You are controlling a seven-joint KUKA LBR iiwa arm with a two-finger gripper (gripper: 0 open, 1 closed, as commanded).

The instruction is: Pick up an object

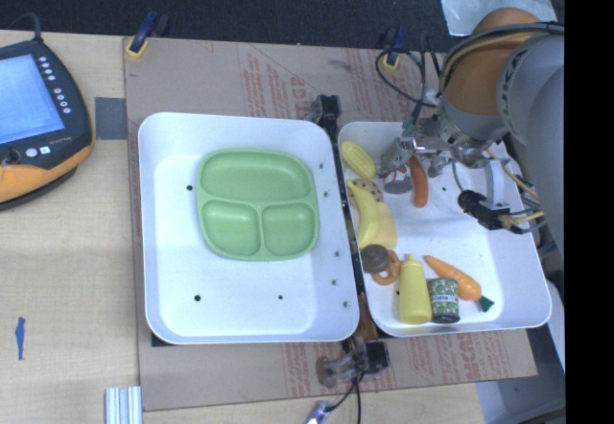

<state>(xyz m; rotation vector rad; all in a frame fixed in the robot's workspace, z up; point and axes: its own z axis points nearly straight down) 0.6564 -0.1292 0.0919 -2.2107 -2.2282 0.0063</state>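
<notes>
Camera view: gripper low in right bin, near its far edge. Red sausage lies just beside it toward the bin's near edge, long axis running far-to-near. Jaws' spread: cannot tell.

Wooden bench bears cardboard sheet, perhaps a pendant

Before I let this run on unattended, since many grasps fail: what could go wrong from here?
The gripper sits low in the right bin, beside the red sausage and near the corn and banana. It might close on nothing, or knock the sausage away. The toys lie crowded, so a neighbour could be dragged along. Loose cables hang by the wrist and could snag.
</notes>
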